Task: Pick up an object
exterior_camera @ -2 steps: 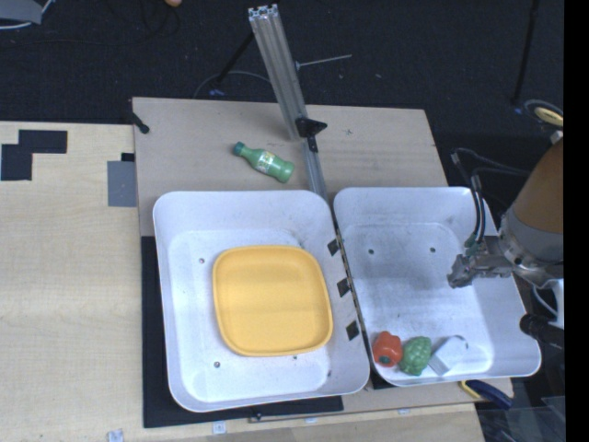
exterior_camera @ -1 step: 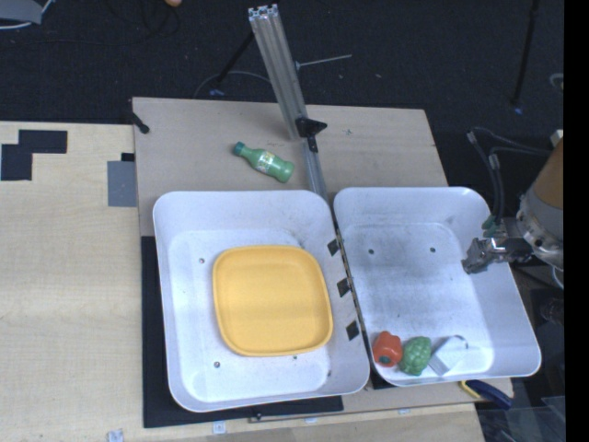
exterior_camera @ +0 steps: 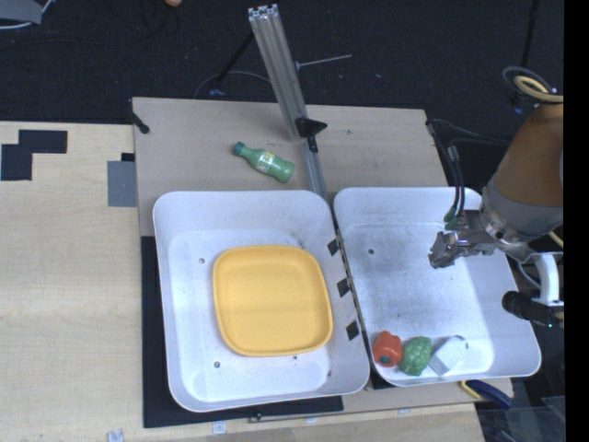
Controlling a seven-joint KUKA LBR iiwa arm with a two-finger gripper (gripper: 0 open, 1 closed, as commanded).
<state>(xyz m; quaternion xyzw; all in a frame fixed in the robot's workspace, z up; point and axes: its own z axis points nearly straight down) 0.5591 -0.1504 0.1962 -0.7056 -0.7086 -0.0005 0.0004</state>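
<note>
Table (exterior_camera: 386,145) bearing two white bins; hand (exterior_camera: 444,250) above the right bin (exterior_camera: 405,238), finger state indeterminate. Red, green and white objects (exterior_camera: 416,353) occupy that bin's near corner.

The arm (exterior_camera: 532,168) was cut off on the right, so its base could not be seen. The gripper (exterior_camera: 445,250) was too small and dark to tell how its fingers stood. In the right bin (exterior_camera: 405,212), a white object (exterior_camera: 448,354) beside the green vegetable (exterior_camera: 416,354) was too small to identify.
</note>
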